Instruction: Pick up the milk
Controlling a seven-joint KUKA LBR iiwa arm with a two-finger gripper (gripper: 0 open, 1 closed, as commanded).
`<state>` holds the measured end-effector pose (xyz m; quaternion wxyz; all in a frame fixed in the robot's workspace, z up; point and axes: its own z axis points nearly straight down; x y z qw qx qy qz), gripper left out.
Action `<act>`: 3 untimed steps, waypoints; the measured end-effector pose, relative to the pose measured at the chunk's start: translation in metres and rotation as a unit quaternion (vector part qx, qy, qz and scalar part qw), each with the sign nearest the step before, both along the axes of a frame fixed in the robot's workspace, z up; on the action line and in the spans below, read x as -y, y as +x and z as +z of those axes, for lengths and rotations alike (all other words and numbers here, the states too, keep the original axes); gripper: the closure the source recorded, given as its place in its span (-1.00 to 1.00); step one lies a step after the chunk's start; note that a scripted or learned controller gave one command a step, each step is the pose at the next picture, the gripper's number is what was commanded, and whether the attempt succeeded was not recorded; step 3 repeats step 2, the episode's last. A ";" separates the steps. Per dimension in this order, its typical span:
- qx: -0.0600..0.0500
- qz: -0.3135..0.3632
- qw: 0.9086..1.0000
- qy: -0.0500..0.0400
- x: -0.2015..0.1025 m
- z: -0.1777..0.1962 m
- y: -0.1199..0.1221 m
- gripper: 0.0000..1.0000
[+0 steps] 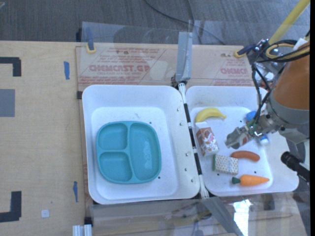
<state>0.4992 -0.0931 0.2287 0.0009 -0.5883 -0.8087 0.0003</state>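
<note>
The tool (235, 138), grip state unclear, hovers just right of the milk carton (207, 140), whose long axis runs near-to-far.

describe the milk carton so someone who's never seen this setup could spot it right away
Of the two white bins, look in the right bin, along its left wall beside the divider. Just below the yellow banana lies the milk carton, a small boxy pack with red and white print. Its neighbours differ: a flat speckled packet, a red sausage and an orange carrot.
</note>
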 end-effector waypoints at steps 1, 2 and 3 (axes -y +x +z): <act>0.003 0.110 0.994 -0.001 0.028 0.022 -0.007 1.00; 0.003 0.118 0.993 -0.001 -0.048 0.014 0.037 1.00; 0.003 0.118 0.993 -0.001 -0.048 0.014 0.037 1.00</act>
